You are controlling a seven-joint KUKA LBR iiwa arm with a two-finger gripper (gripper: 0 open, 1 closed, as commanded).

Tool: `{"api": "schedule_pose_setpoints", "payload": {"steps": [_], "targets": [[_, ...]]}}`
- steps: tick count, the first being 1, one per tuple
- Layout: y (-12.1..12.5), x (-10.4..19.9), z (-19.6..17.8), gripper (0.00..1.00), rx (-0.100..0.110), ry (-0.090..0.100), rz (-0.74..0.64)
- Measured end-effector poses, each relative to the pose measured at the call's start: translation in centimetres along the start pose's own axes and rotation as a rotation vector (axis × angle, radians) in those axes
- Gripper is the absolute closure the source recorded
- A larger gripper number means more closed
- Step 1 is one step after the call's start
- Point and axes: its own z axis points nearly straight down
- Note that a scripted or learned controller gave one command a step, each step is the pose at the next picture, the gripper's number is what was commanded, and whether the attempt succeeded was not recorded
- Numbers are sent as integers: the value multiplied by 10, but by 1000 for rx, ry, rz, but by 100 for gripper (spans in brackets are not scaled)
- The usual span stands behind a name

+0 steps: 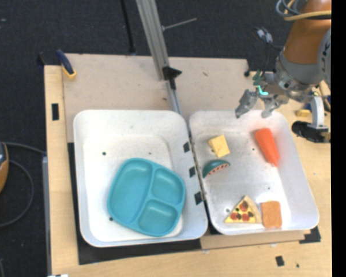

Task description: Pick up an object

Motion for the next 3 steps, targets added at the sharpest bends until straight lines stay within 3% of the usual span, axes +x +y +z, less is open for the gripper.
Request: {"api": "schedule_pose_setpoints", "payload": {"steps": [1, 3], "targets": [[1, 0, -2, 0, -4, -1, 0], [8, -1, 89, 0, 1, -2, -1]]}}
